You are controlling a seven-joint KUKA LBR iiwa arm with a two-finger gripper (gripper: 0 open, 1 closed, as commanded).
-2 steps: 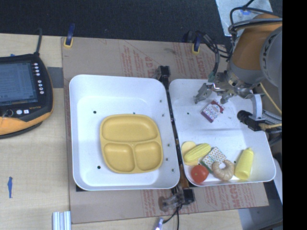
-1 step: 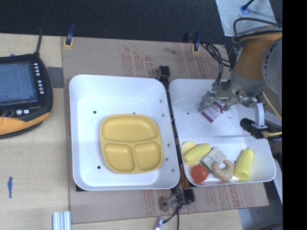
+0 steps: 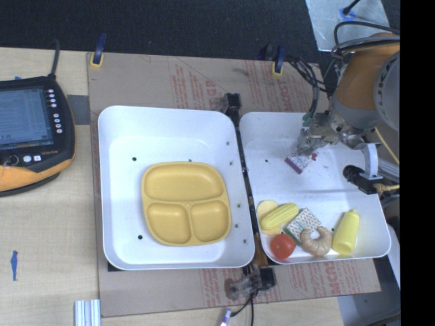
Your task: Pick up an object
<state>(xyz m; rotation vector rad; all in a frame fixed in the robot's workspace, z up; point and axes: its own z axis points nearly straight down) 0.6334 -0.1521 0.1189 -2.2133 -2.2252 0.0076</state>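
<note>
The gripper (image 3: 309, 143) hangs over the upper middle of the right bin (image 3: 266, 136), at the end of the grey arm (image 3: 370, 90) with its orange band, which comes in from the right. How far the gripper is open cannot be told: its tip is small and blurred against the white floor. Just below and left of the tip lies a small purple and white packet (image 3: 299, 162); the tip seems to touch its upper end or hover right over it, and nothing can be seen to be clasped.

The other things lie in a cluster along the near edge of the same bin, well apart from the gripper. From left to right: a pale yellow disc (image 3: 265, 208), a corn cob (image 3: 279, 216) lying partly over it, a red tomato (image 3: 283, 246) below the cob, a speckled carton (image 3: 304, 221) beside the cob, a tan pretzel (image 3: 316, 240) touching the carton, and a yellow bottle (image 3: 346, 231) lying tilted at the far right.

The left bin (image 3: 119, 182) holds a yellow tray (image 3: 185, 202) with three compartments, set near its middle. Both bins rest side by side on a cardboard sheet (image 3: 170, 80) held by clamps (image 3: 98, 51) at the far edge. On the bench to the left sits a pendant (image 3: 30, 131) with a lit screen and an orange rim.
</note>
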